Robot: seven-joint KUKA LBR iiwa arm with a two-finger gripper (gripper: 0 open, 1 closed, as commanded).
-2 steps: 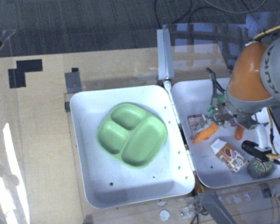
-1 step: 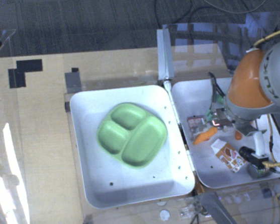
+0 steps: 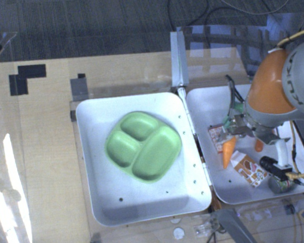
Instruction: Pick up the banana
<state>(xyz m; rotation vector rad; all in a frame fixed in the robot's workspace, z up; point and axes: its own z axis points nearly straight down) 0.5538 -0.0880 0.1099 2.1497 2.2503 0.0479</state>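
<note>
While the arm (image 3: 280, 88) leans over the right bin (image 3: 220, 187), its gripper (image 3: 239, 128) sits above a carrot (image 3: 228, 151) and packets (image 3: 249, 169); finger state unclear; banana hidden; green plate (image 3: 144, 145) fills the left bin (image 3: 105, 206).

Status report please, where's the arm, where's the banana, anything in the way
Arm over right bin, gripper low among the items. Banana not made out. Carrot, snack packets crowd the spot. Green plate sits in left bin.

left bin (image 3: 105, 206): green divided plate (image 3: 143, 146) | right bin (image 3: 207, 103): carrot (image 3: 228, 152), packet (image 3: 249, 169)
</note>
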